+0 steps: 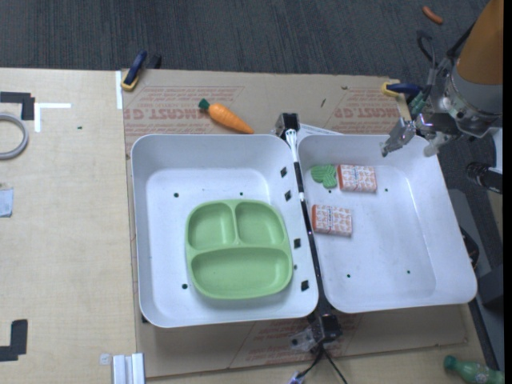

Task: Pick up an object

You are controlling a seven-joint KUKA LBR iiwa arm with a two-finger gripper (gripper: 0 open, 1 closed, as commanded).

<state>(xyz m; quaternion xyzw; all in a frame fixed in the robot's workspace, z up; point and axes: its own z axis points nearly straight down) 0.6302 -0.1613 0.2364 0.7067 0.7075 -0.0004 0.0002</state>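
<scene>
Two shallow bins are sitting side by side on the bench in the camera view, and the pickable things are lying in the right bin: two small patterned blocks, the upper block touching a small green toy piece on its left, the lower block lying apart, nearer the divider. All three are clustering in the bin's upper left part, well away from the arm's side, so a reach across would be needed. The left bin is holding a green divided plate, resting flat on its floor. A toy carrot is lying outside on the cardboard behind the left bin.

The gripper is hanging over the right bin's upper right edge, carrying nothing; how far it is parted cannot be told at this size. It appears to be poised above the bin before descending, so the pick is judged not yet begun.
</scene>
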